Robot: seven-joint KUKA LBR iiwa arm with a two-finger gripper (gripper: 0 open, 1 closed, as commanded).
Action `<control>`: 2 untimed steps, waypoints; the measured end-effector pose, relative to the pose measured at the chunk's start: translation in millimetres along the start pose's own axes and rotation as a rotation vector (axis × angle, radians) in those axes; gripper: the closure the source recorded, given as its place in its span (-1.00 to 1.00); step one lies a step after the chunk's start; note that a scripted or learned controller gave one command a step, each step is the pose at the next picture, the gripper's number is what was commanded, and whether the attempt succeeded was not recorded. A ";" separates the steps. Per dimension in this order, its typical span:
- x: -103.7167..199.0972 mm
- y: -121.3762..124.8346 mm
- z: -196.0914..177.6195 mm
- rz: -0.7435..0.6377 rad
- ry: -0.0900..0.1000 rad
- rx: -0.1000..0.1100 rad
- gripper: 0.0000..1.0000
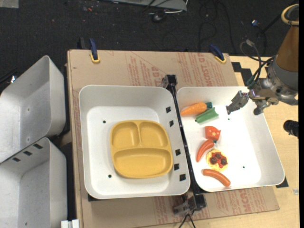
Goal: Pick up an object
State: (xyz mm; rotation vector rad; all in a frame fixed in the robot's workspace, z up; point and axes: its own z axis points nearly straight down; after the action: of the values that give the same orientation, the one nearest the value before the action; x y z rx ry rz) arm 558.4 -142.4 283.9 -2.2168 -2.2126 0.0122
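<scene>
Brown cardboard-topped bench (142,63) over dark floor with cables. Left bin (90,127): yellow divided plastic tray (141,148). Right bin (266,146): orange carrot (194,109) touching a green piece (206,116), red pepper (213,132), red chilli (204,149), small pizza (217,160), sausage (216,176). Pincer (247,103) spread wide, holding nothing, above the right bin's far edge.

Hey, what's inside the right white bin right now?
Toy food lies in the right bin: a carrot, green piece, red pieces, a pizza slice and a sausage. Nothing looks covered.
</scene>
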 end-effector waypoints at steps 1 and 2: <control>0.4 1.8 -6.4 -0.003 -0.002 -0.012 -1.00; -5.1 10.7 47.6 0.000 -0.001 -0.007 -1.00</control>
State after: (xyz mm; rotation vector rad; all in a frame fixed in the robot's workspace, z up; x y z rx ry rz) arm 568.6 -147.5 236.1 -2.2208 -2.2170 0.0051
